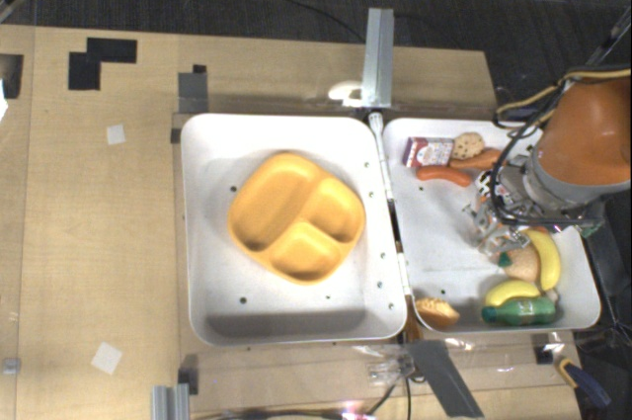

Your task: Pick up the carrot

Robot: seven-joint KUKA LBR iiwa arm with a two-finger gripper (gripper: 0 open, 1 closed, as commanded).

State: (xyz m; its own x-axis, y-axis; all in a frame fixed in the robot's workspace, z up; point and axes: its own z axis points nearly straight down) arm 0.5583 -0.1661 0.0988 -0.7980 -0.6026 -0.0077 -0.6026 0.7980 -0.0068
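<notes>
The carrot point(446, 175), an orange-red tapered piece, lies flat near the back of the right bin point(434, 240), just in front of a small purple-and-white packet point(427, 152). My gripper point(488, 220) hangs low over the right bin's middle, a little to the right of and in front of the carrot's right end. The arm's orange band point(592, 131) and grey wrist point(558, 186) hide the bin's back right corner. Nothing shows between the gripper and the carrot, and the carrot rests on the bin floor.
A cookie point(468, 145) sits beside the packet. A banana point(545, 258), another yellow fruit point(510, 291), a green item point(519, 311) and a bread roll point(437, 311) crowd the right bin's front. A yellow divided plate point(296, 215) lies in the left bin point(212, 290).
</notes>
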